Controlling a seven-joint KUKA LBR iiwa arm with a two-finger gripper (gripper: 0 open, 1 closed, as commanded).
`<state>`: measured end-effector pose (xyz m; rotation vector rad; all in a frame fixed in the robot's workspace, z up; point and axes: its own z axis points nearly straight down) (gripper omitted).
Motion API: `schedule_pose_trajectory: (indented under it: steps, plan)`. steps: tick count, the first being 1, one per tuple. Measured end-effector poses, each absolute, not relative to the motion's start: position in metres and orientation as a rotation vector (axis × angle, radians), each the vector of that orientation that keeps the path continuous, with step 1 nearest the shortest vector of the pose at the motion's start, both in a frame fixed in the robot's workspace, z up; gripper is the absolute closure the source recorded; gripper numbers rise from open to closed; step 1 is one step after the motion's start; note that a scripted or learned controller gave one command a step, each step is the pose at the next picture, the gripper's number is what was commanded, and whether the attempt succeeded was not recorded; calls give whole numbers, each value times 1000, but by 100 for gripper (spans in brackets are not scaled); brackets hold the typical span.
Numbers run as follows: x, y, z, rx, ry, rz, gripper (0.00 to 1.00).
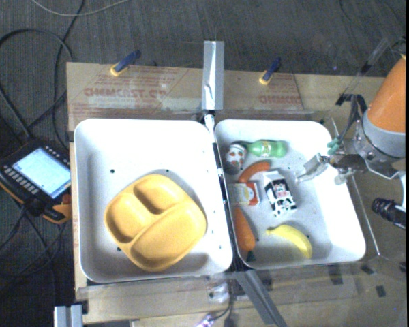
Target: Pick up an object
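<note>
target: banana (290, 240) lying alone at near edge of right bin (351, 240), well apart from carton (280, 195) | hand (312, 169): hovering over bin's right side, finger state you cannot tell | advice: you are wanting a straight descent across banana's middle, avoiding the bin wall

A yellow banana (290, 240), carrot (243, 227), green bottle (268, 148) and small cartons lie in the right bin (341, 244).

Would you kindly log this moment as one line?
gripper: over right bin, holding nothing | nearest: cow carton | yellow tray: left bin
</note>
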<state>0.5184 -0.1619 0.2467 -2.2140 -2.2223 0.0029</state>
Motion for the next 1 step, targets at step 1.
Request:
schedule_pose_trajectory:
  steps: [1]
  plan:
    - [525,-138,150,-2128,-2304,3,0]
